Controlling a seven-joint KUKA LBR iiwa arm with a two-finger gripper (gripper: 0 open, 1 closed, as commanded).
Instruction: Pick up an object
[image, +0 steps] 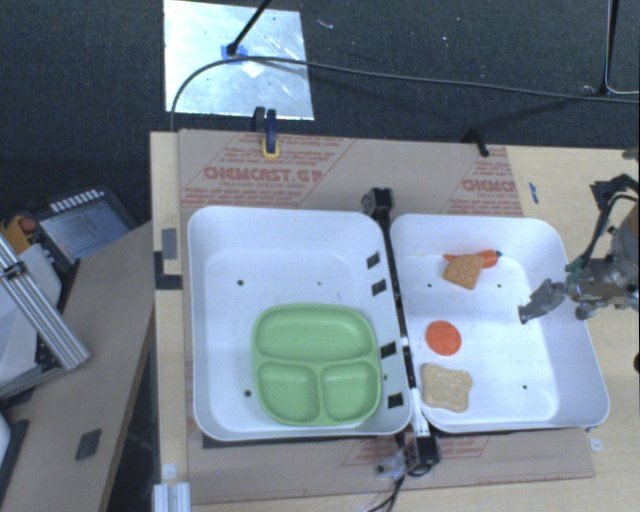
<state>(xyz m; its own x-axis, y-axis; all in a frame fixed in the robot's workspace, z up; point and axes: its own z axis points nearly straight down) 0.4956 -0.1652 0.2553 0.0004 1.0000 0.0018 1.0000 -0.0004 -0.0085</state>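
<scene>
So, starting at the left, the left bin (215, 240) holds a green divided plate (317, 362), three compartments, lying flat toward the near side; it looks too broad and shallow for my claw, so I would leave it alone. Across the divider, the right bin (560, 330) has the better candidates along its left half: a tan cracker-like piece (463, 271) at the far end, touching a small orange carrot-like thing (482, 257) behind it; an orange disc (444, 338) in the middle, standing apart from its neighbours; and a pale beige, toast-like slab (445, 387) just beside it at the near end. My gripper (537, 301) hangs over the right side of that bin, well apart from all of them and holding nothing; whether it is spread or pressed together I cannot tell from this angle. To do this well, I judge the disc the cleanest target, since nothing crowds it. I should travel left, centre directly above it, and descend straight, because these pieces look flat and a slanted approach could push one away.
</scene>
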